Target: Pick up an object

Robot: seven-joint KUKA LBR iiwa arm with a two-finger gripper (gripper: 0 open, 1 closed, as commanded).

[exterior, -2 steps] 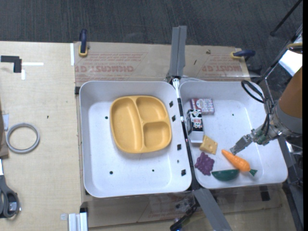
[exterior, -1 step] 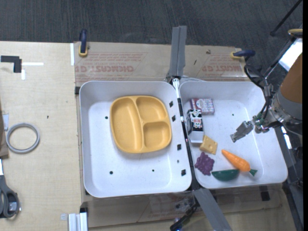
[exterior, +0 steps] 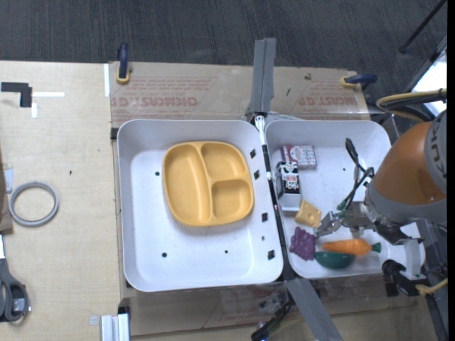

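The right bin [exterior: 328,131] holds a pink box [exterior: 299,155], a small cow-patterned carton [exterior: 288,179], a yellow cheese wedge [exterior: 308,214], purple grapes [exterior: 302,243], an orange carrot [exterior: 348,246] and a green piece [exterior: 334,260] under the carrot. A black utensil [exterior: 353,156] lies near the bin's right side. My gripper [exterior: 331,224] is low in this bin, between the cheese wedge and the carrot, just above the carrot's left end. The grey arm with its orange band [exterior: 409,172] covers the bin's right edge.
A yellow divided plate [exterior: 208,183] lies in the left bin [exterior: 142,261]. On the bench to the left are a grey tape roll [exterior: 32,203] and scissors [exterior: 11,300]. A metal divider [exterior: 263,77] runs between the bins at the back.
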